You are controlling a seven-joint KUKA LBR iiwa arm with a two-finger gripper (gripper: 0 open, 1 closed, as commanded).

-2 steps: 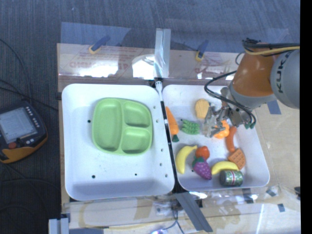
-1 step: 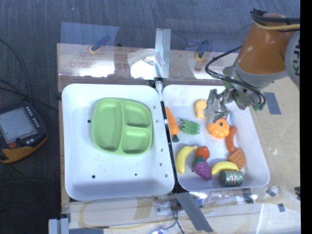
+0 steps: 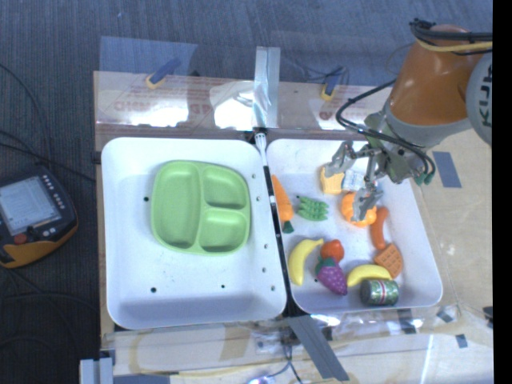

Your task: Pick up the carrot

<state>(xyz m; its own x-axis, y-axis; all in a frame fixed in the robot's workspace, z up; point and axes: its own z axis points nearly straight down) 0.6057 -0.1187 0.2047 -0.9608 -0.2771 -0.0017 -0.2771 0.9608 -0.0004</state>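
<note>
arm point(image 3: 480, 94): big dark letters near the right edge, cut off, look like "KU"
pendant point(image 3: 32, 206): has a screen, words too small to read
can point(image 3: 378, 292): label too blurry to read
bench point(image 3: 144, 102): faint red print, can't be read

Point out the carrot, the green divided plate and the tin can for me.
carrot point(image 3: 281, 200): camera view, middle of its orange body.
green divided plate point(image 3: 178, 197): camera view, floor of its large compartment.
tin can point(image 3: 378, 292): camera view, its side.

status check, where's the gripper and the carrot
Gripper low over orange piece, right bin. Carrot untouched along left wall. Green toy beside it.
</note>
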